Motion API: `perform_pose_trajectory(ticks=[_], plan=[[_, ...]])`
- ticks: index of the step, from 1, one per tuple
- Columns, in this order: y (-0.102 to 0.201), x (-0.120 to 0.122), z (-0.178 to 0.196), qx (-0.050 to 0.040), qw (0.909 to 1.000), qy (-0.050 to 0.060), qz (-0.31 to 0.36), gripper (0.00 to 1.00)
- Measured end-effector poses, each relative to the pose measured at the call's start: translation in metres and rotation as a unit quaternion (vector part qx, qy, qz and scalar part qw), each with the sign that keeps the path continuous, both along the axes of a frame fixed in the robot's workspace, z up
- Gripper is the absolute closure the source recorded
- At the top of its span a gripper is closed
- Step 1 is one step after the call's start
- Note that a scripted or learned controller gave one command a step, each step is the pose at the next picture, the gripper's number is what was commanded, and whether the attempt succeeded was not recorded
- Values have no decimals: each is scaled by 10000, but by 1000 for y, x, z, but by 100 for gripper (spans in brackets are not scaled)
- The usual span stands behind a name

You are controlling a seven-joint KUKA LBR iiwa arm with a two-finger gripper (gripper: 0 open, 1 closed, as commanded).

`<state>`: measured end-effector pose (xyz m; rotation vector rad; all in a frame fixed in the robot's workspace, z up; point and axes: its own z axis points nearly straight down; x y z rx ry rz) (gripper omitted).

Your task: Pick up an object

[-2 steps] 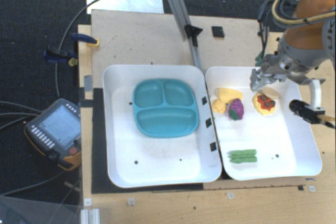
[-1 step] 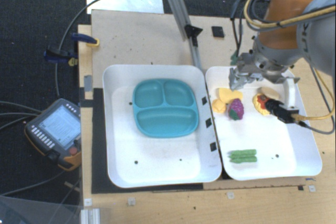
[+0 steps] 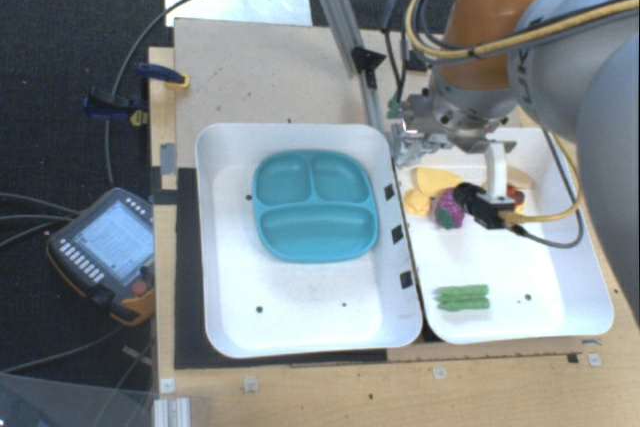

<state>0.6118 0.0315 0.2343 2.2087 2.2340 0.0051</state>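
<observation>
1. The green pod (image 3: 461, 297), perhaps a bean, lies near the front of the right bin (image 3: 570, 305), its long axis running left to right.
2. The gripper (image 3: 412, 145) hangs over the bin's far left corner, well apart from the pod; how far it is open cannot be told.

Single fixed camera above the desk (image 3: 262, 75), looking down at a slant on left bin (image 3: 232, 300) and right bin (image 3: 545, 287); arm (image 3: 590, 45) enters from right.

Seemingly clear room around green pods (image 3: 462, 297)
</observation>
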Motion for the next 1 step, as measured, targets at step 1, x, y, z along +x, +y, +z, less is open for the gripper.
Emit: perform_pose_trajectory(ticks=[1], plan=[[56,8,6,1,10000,-7,-6,100]])
